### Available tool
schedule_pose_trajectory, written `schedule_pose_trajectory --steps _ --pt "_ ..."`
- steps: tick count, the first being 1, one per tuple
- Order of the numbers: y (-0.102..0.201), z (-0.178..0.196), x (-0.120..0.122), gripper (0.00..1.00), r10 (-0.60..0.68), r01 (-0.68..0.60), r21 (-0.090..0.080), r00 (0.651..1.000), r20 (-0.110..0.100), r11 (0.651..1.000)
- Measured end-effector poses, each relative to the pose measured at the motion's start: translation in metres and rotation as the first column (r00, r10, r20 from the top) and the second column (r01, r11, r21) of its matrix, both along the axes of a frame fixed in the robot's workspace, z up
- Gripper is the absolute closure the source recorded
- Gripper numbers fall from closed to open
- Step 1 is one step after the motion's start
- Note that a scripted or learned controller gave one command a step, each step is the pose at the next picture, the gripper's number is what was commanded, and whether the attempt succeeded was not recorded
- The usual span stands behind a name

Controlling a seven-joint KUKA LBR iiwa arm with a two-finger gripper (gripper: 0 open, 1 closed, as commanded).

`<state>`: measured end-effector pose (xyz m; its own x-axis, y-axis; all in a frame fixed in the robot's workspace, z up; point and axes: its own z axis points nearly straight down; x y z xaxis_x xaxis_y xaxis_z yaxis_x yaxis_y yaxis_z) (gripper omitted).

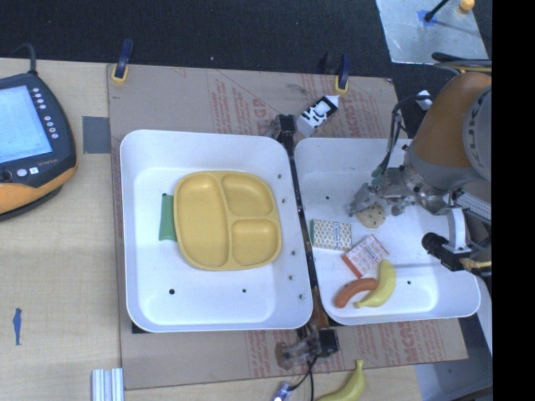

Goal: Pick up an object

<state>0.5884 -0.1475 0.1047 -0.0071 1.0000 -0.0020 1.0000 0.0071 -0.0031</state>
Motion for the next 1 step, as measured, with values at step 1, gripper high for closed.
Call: schedule_pose_trajectory --steps 1 --pt "-0.0248 0.0306 0.0592 0.0 -0.002 0.002 0.002 1.0 0.002 1.0"
